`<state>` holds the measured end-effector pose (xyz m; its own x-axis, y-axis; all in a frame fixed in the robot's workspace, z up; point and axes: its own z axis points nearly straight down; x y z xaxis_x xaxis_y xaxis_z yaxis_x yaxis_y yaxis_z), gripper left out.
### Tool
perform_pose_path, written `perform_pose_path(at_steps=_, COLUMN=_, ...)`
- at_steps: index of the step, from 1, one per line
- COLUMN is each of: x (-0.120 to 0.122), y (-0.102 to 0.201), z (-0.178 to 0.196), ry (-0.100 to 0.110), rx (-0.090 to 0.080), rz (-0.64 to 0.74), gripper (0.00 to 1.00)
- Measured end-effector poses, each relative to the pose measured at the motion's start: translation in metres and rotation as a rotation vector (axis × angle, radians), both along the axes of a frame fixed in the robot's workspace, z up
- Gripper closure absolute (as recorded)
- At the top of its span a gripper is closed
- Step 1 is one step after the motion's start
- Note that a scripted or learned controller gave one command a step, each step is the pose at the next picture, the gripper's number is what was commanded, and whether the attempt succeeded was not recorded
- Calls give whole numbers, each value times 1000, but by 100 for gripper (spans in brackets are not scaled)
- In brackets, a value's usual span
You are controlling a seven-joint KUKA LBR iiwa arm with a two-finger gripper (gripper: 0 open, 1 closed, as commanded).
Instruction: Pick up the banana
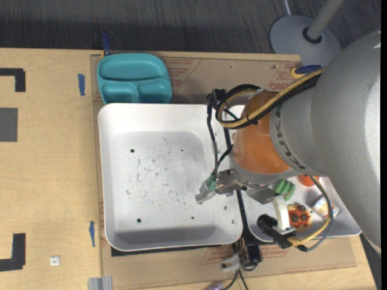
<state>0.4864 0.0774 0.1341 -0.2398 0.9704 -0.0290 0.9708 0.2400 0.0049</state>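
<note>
The grey arm with its orange band hangs low over the right bin and covers most of it. A grey and green part of the gripper sticks out below the band, over the wall between the two bins. A small yellow sliver shows at the right bin's front, beside the arm; it may be the banana, but most of it is hidden. Nothing can be seen held.
A green object and orange-red items lie in the right bin's front part, half under black cables. The left bin shows only its scuffed white floor. A teal divided tray stands behind it.
</note>
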Motion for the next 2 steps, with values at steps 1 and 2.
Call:
perform_pose_path(at_steps=1, x=0, y=0, z=0, ry=1, rx=-1, rz=13, gripper=0)
perform_pose_path(at_steps=2, x=0, y=-1, z=0, ry=2, rx=-2, rz=34, gripper=0)
